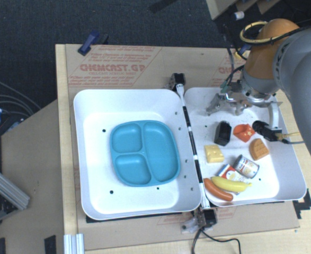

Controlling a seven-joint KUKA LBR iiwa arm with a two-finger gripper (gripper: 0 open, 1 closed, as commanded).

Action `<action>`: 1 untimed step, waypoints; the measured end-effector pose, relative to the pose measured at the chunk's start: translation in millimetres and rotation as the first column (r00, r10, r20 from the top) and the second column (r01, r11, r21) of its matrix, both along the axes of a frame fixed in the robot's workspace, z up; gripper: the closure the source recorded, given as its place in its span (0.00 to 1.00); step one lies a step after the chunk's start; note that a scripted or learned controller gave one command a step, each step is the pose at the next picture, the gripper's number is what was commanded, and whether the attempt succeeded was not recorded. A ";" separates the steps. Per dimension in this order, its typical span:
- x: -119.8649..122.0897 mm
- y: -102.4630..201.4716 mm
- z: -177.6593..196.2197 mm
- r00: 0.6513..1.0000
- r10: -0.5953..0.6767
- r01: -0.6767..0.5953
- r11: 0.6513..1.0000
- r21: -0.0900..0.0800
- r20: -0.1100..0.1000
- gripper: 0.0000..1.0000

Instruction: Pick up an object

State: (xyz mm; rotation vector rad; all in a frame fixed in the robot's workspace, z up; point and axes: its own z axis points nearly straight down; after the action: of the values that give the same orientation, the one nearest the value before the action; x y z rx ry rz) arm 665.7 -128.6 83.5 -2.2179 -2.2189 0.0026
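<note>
Left bin (91,194): blue divided plate (143,152), centred; right bin (290,181): black block (222,133), red piece (244,132), brown piece (259,149), yellow wedge (214,153), tin can (246,166), banana (230,184) against sausage (219,191); gripper (230,102) over right bin's far end, nothing between its fingers; open or closed: cannot tell.

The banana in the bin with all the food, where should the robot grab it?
Probably around the middle of the banana, coming straight down from above. It lies flat and long, left to right. A hot dog presses along its near side and a can sits just behind, so the fingers have little room.
</note>
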 end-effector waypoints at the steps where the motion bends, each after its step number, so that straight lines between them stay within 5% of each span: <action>1: -55.2 33.6 0.9 1.000 0.000 0.000 1.000 -0.001 0.002 0.00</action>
State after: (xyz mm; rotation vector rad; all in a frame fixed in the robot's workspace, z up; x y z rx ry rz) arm 610.5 -95.0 84.5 -2.2192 -2.2203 0.0014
